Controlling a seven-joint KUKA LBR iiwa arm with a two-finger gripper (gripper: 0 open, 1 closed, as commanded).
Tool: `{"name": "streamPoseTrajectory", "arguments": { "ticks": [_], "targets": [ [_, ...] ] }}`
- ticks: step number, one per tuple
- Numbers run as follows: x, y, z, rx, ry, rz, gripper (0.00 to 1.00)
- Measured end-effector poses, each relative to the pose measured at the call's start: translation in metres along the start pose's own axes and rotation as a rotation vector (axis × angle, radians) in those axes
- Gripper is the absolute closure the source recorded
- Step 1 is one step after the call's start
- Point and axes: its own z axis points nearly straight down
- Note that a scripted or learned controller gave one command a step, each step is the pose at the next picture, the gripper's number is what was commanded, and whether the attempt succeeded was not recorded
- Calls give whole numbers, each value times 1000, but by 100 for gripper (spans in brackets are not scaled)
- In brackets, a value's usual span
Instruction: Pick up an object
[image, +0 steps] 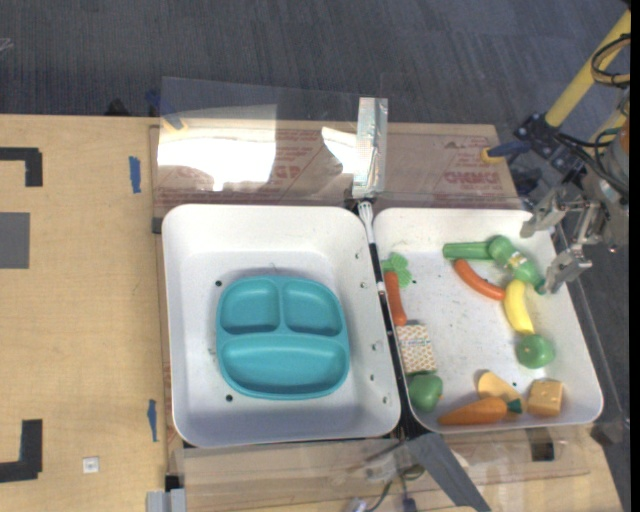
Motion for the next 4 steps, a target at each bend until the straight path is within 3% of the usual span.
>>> {"name": "streamPoseTrajectory", "arguments": {
  "ticks": [1,2,3,4],
  "targets": [
    [3,10,140,5,-21,43,0],
    [-29,50,148,3,-25,129,0],
    [-15,-24,160,1,-3,-132,0],
    [-9,24,160,-2,-2,-55,0]
  ]
}}
